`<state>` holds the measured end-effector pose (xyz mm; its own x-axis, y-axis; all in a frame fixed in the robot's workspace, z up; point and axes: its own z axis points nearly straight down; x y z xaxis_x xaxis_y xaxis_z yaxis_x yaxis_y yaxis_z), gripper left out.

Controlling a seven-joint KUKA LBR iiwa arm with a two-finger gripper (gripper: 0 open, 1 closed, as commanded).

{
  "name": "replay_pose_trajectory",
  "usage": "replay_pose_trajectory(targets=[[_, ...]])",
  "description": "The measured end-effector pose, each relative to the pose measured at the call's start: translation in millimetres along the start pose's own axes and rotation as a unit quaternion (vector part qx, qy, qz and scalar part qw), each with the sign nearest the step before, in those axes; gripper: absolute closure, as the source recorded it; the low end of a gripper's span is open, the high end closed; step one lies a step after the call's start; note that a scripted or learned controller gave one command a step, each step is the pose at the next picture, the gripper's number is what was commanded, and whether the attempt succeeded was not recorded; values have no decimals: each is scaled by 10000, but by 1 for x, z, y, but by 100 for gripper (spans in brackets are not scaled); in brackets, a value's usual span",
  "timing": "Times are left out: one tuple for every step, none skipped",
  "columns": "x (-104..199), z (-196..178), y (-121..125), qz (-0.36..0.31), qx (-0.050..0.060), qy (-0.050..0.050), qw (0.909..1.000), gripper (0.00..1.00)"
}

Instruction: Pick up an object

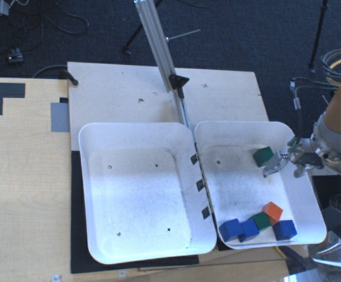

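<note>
Reaching in at the right bin [311, 216], the hand [284, 163] hovers beside the lone green cube [263, 155]; its spread is unclear. Centring over that cube before descending seems wisest.

Showed two white bins [100, 135], speckled dark on their floors, holding three blue blocks [231, 228], two green blocks [263, 155] and one orange block [272, 210], upon a pale wood bench [23, 175] with grey patches.

bench [129, 93], two white bins [94, 140]
</note>
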<state>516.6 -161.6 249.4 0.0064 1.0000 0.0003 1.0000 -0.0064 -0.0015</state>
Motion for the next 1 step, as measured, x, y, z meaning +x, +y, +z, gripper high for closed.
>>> replay_pose_trajectory(targets=[[-35,161,61,-34,-3,-2,10000,0]])
